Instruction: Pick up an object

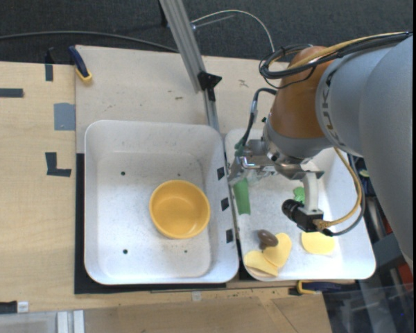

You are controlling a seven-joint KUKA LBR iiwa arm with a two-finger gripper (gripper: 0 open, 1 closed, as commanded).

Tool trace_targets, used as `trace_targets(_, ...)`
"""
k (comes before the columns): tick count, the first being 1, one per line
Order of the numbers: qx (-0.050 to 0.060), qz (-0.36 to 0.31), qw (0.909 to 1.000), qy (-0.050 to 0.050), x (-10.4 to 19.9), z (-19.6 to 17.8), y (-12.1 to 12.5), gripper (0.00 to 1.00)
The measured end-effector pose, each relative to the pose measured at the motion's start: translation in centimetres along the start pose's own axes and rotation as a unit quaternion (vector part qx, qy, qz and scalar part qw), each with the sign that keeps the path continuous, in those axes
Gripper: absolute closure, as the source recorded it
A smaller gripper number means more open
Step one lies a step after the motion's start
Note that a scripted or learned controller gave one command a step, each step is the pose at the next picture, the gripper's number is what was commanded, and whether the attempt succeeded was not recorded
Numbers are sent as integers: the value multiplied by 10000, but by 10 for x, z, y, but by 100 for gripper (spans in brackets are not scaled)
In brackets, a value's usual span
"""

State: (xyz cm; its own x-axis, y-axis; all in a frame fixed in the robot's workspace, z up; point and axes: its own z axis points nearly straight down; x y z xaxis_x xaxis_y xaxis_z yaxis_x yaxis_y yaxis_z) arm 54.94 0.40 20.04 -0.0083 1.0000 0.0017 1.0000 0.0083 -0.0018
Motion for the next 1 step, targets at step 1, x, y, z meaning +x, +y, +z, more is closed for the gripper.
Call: trace_targets(1,-6,11,10000,-2,40,-3,23,100)
